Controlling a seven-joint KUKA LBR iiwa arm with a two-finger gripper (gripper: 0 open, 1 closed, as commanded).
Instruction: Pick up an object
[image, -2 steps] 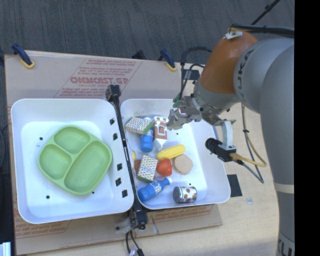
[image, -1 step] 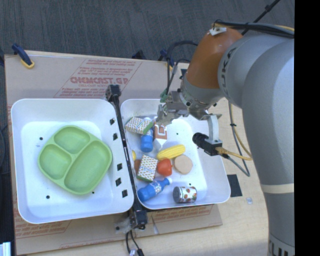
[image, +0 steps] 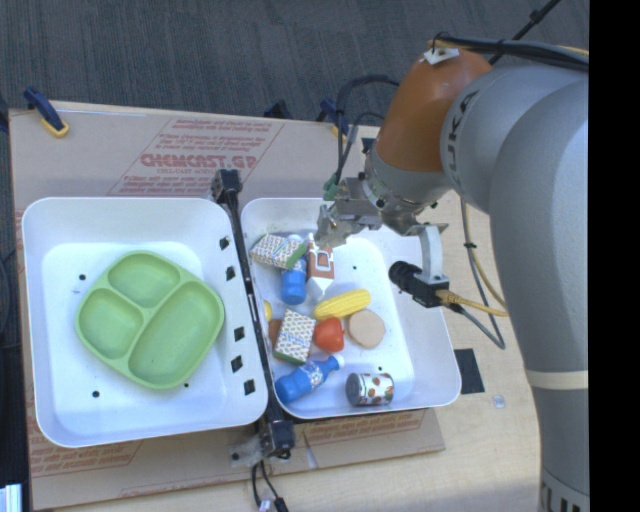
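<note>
We see the gripper (image: 325, 240) low over the right bin (image: 432, 345) beside a blue bottle (image: 293, 284), with a green plate (image: 150, 318) in the left bin (image: 45, 310).

Left bin (image: 40, 300) holds the divided plate (image: 150, 318); right bin (image: 425, 345) holds the clutter: corn cob (image: 342, 303) mid-bin, can (image: 370, 388) at the front edge, bottle (image: 306, 377) left of the can, gripper (image: 325, 240) over the back end.

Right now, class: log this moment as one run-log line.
gripper: above right bin | grasp: unclear | corn: in bin | green plate: left bin
</note>
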